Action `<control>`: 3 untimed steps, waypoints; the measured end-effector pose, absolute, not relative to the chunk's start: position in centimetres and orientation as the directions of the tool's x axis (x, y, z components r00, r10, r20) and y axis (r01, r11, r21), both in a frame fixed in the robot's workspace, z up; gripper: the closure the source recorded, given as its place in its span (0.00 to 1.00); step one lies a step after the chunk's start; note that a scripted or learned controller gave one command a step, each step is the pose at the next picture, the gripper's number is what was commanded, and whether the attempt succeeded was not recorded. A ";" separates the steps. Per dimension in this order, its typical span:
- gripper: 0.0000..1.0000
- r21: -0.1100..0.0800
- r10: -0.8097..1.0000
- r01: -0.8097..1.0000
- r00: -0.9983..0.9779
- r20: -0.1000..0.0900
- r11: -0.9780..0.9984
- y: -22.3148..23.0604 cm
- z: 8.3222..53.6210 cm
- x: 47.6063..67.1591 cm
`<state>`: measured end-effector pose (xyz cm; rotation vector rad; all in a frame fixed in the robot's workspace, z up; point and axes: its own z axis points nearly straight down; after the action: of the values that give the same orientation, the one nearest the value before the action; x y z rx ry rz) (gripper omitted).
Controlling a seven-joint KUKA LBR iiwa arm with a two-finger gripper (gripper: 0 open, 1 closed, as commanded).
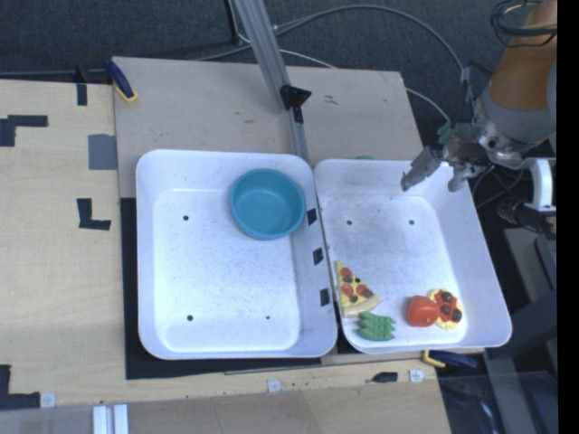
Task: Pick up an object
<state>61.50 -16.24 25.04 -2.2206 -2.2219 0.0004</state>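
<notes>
My gripper (436, 176) hangs over the far right corner of the right bin (398, 229), its two dark fingers spread apart with nothing between them. A blue bowl (267, 203) sits upright in the far right part of the left bin (181, 260). Along the near edge of the right bin lie a pizza slice (354, 289), a green toy (377, 326), a red tomato (422, 310) and a yellow piece with dark spots (446, 306). These toys are well in front of the gripper.
A grey pole (267, 48) slants down from the top to the gap between the bins. Cables (380, 16) loop behind the bench. A yellow clamp (123, 84) sits at the board's far left corner.
</notes>
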 end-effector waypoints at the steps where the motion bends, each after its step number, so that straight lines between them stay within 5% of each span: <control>1: 0.00 -0.005 1.000 1.000 -0.001 0.001 0.001 -16.0 19.2 60.6; 3: 0.00 -0.002 1.000 1.000 -0.001 0.000 0.001 -16.4 8.7 60.6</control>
<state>60.57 -16.42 8.74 -2.2197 -2.2218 0.0020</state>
